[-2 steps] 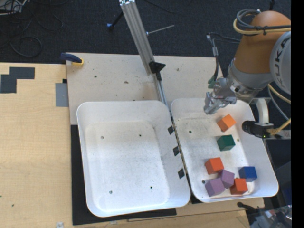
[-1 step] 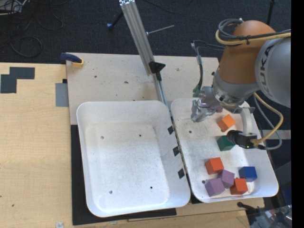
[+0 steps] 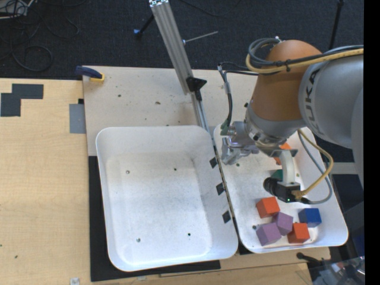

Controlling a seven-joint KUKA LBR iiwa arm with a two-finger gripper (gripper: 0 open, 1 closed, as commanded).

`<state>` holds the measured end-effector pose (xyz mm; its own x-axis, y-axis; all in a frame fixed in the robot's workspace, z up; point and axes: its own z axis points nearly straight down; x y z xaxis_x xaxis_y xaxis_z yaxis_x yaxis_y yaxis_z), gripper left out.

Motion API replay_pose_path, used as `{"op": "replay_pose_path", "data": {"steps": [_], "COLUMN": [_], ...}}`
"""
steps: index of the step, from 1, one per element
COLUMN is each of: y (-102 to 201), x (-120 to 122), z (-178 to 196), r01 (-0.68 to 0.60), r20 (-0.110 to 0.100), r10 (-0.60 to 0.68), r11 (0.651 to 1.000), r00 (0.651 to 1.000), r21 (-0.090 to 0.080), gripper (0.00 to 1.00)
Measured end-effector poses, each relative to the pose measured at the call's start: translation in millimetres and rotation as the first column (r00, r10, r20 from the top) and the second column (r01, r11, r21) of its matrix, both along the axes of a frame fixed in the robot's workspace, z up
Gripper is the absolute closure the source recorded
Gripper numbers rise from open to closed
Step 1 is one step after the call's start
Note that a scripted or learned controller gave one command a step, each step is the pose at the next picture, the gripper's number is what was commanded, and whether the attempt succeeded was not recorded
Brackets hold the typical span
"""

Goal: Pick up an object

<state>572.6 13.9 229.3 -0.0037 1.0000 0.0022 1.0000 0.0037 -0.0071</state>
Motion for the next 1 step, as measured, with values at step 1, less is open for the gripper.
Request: {"op": "replay_pose_path", "data": {"steps": [1], "y": [50.8], "x": [-22.1], "z": [-9.8], "r01": [0.0], "r20": [0.0], "r10": [0.0], "r11": [1.0], "r00": [1.0], "r21": [0.0], "gripper": [1.0]}}
